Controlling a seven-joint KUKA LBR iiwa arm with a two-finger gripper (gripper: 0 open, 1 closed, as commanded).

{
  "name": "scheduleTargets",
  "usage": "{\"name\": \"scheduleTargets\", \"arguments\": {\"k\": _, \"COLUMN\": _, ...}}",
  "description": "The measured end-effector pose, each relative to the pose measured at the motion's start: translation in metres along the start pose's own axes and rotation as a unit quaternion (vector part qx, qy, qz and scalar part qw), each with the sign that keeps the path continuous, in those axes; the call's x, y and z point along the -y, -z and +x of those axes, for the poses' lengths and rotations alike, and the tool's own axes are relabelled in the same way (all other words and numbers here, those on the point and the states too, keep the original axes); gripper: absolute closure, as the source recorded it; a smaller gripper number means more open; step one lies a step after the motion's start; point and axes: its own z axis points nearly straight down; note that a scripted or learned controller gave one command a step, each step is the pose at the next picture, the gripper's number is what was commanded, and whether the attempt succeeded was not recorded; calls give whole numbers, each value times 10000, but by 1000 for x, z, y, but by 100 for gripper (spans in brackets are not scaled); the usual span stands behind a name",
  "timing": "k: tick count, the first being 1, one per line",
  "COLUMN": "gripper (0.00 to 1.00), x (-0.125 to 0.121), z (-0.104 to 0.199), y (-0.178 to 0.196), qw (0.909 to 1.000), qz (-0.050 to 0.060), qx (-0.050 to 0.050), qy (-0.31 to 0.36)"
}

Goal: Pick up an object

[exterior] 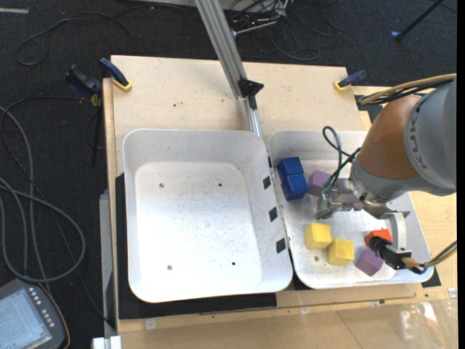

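Across the middle of the view lies the pale worktop (189,93), pinned at its far corners by two clamps (116,75) so that it cannot slide under the arm. On it sit two shallow white bins side by side. The left bin (138,195), at nine o'clock, has nothing in it; the right bin (301,267), at three o'clock, keeps every loose piece corralled within reach. The grey arm (414,144) enters from three o'clock and bends down so that its gripper (325,208) hangs low near the right bin's centre. Whether the jaws are apart or together I cannot tell. Every piece seems to rest on the bin floor, so I judge the pick not yet made. The pieces number six: one blue block (292,177) at the gripper's ten o'clock; two purple, the upper purple block (320,181) just beside it at eleven o'clock and the lower purple block (369,262) at four; two yellow, the left yellow block (317,235) close at six o'clock and the right yellow block (341,251) at five; and one small orange piece (378,237) at four.
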Motion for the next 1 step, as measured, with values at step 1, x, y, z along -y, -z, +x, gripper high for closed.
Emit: {"name": "scheduleTargets", "arguments": {"k": 1, "gripper": 100, "x": 7, "z": 5, "y": 52, "qw": 10000, "qz": -18, "qx": 3, "qy": 17}}
